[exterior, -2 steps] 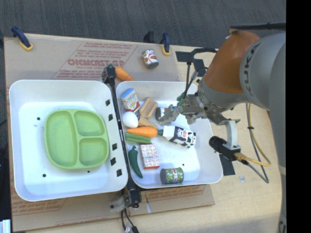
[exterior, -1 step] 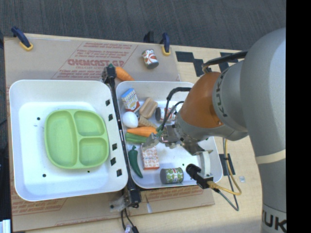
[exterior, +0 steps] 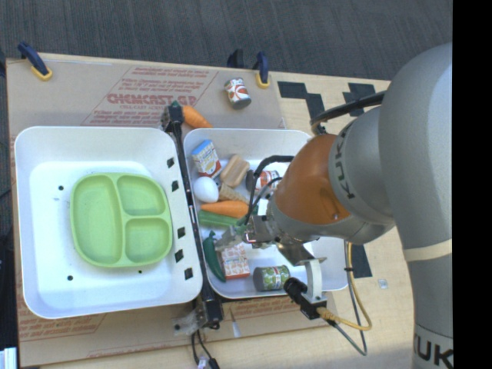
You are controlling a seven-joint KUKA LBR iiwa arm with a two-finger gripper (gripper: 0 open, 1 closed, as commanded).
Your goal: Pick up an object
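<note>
The right bin (exterior: 296, 138) holds several objects. Among them are a small milk carton (exterior: 205, 158), a white egg (exterior: 205, 188), a tan block (exterior: 234, 172), an orange carrot (exterior: 224, 208), a long green vegetable (exterior: 218, 221), a red packet (exterior: 235, 264) and a green-labelled can (exterior: 270, 277) lying on its side. A red and white can (exterior: 267, 179) peeks out beside the wrist. My gripper (exterior: 250, 234) reaches down into the middle of this bin, just right of the carrot and the green vegetable. The orange wrist band and grey arm hide most of it.
The left bin (exterior: 31, 206) holds a green divided plate (exterior: 121, 219). A second carrot (exterior: 193, 117) lies at the bins' top junction, and a small can (exterior: 237, 92) rests on the cardboard behind. A black divider with clips runs between the bins. Cables trail at the front right.
</note>
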